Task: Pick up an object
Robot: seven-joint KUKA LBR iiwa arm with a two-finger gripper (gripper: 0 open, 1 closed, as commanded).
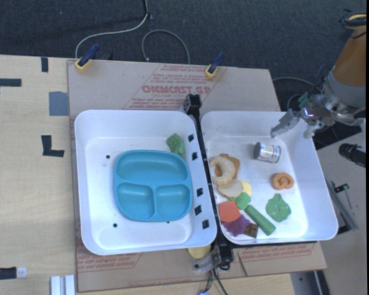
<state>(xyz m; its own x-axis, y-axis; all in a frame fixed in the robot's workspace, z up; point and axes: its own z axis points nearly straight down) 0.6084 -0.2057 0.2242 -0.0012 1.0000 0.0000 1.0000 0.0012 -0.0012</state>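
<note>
I count two white bins side by side: the left bin (92, 183) and the right bin (313, 189). The left one holds one blue divided plate (152, 185) and one small green piece (176, 144) at the plate's 1 o'clock, near the divider.

In the right bin I count one silver can (267, 152) lying on its side, one orange ring (283, 180) at its 5 o'clock, one green lump (278, 208) below that, one tan bagel-like piece (224, 168) along the bin's left side, one red-orange block (229, 212), one green stick (259, 219), one purple piece (236, 227), and one yellowish bit (242, 189).

My gripper (293, 123) sits over the right bin's far rim, at about 1 o'clock from the can, apart from it. Its fingers look spread and bare, touching nothing I can make out.
</note>
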